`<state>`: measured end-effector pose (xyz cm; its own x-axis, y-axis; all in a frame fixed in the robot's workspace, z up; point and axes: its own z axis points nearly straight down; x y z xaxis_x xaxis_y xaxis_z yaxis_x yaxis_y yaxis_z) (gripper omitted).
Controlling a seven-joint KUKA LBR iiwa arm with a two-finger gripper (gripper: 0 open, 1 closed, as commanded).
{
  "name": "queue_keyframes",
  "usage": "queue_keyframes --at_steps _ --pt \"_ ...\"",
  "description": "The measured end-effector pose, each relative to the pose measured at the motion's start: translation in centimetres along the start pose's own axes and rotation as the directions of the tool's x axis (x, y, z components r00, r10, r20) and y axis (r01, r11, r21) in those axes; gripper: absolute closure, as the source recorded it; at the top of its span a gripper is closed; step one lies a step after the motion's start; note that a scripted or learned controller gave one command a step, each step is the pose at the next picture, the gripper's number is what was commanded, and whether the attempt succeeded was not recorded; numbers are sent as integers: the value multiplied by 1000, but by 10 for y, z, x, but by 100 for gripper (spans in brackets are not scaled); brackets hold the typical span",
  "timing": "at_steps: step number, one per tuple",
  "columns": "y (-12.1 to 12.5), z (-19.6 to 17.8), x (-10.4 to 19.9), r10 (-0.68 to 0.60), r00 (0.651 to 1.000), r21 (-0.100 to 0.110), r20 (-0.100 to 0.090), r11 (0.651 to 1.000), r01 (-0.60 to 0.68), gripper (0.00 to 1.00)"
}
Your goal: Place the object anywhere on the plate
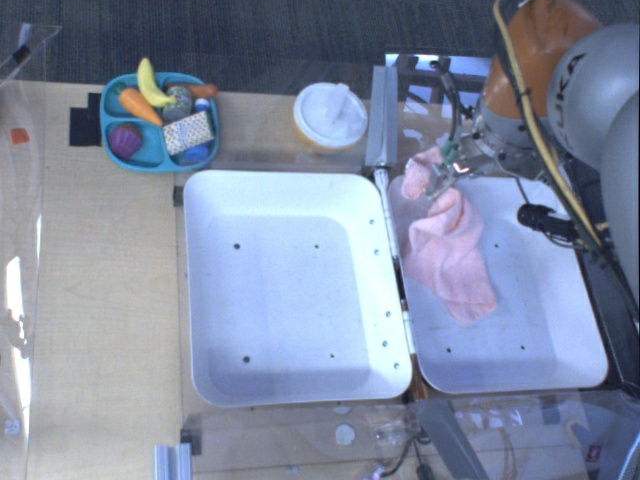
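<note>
A grey KUKA arm [590, 78] with an orange band reaches in from the right over the right bin [540, 358], beside the left bin [290, 288]. A pink cloth [455, 253] sprawls across the right bin's floor (its upper corner lifted), pinched between the fingers of the gripper [452, 163]. A blue plate [160, 120] of toy food and a yellow-rimmed white bowl [330, 116] sit on the bench behind the left bin.
</note>
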<state>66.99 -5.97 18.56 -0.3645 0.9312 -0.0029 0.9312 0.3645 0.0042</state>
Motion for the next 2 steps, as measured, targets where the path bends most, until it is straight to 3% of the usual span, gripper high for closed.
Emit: queue_keyframes --at_steps 1,2 --pt "2 -41 1 -7 1000 -1 0 1000 7 100" --pt "3 -52 51 -400 916 -1 -1 916 400 100"
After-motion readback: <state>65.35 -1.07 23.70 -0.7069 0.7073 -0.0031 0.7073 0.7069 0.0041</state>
